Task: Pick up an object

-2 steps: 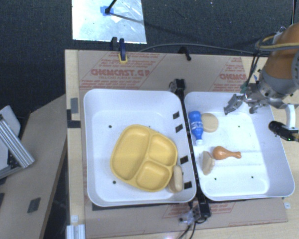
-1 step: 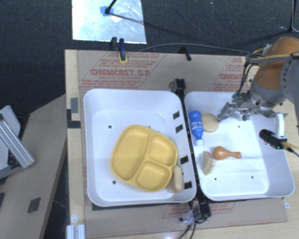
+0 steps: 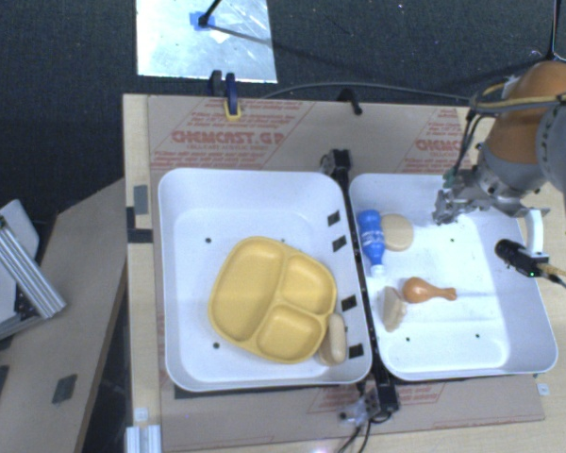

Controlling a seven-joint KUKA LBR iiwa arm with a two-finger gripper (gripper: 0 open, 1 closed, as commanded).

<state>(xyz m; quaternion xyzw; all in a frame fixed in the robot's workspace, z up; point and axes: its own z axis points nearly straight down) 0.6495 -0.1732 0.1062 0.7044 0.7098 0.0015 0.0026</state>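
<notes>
Dark carpet behind, brown board (image 3: 264,125) printed CHEMCAST GP under two bins. We see left bin (image 3: 193,215) with yellow tray (image 3: 269,295), right bin (image 3: 491,347) with blue bottle (image 3: 370,234), orange drumstick toy (image 3: 426,292). Gripper (image 3: 453,204) hovers over right bin's far edge, nothing between fingers; open or shut, cannot tell. Approach step; next we judge descent onto an item, bottle nearest

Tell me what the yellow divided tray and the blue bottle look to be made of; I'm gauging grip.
Yellow tray: likely moulded plastic, with a smooth, even colour, a soft sheen and rounded compartments. Blue bottle: probably plastic too, with a glossy blue body and a white cap end; too small to be sure.
</notes>
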